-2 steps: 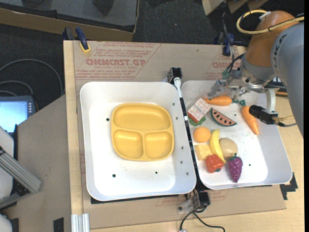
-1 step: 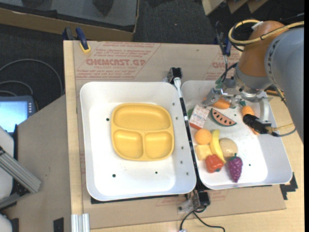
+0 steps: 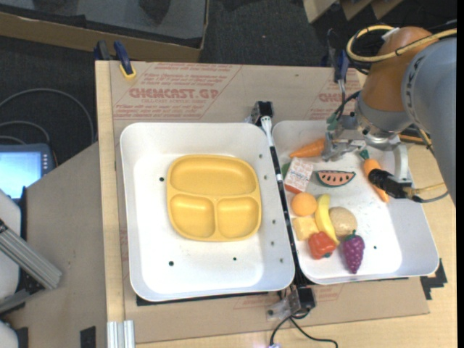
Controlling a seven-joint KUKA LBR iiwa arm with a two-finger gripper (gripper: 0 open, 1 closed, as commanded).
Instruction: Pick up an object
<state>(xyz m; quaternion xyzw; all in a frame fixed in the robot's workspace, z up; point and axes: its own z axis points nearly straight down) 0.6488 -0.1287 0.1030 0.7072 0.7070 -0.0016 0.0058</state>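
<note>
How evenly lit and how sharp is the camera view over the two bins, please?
Camera view: soft, even light; the yellow divided plastic plate shows mild sheen, no harsh glare; toy foods like the purple grape bunch look slightly soft; the grey arm nearest the lens is blurred.

Hidden and cut-off parts around the right bin

Fingertips of gripper (image 3: 339, 149) too small and cluttered to read; far corner of right bin (image 3: 417, 256) covered by arm (image 3: 413, 71), itself cut off at right edge; small packet (image 3: 298, 174) label too blurred to read.
</note>
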